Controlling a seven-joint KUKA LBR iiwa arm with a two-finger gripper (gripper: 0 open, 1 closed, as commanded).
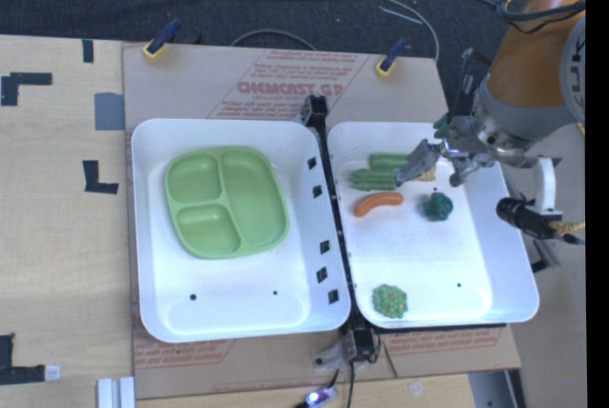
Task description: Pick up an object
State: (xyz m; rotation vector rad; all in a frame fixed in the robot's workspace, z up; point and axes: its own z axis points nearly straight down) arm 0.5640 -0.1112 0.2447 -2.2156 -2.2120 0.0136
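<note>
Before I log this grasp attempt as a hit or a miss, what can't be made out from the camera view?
- Gripper: too small and blurred to tell its state, or whether it touches anything.
- Green bean-like pieces: their right ends are hidden behind the gripper, so their count and full length are unclear.
- Dark green lump and speckled green lump: too small to identify.
- Arm: cut off by the right edge.

Red print on the cardboard sheet (285, 83) under the bins reads roughly "CHEMCAST GP". The smaller lines around it are too blurred to read.
</note>
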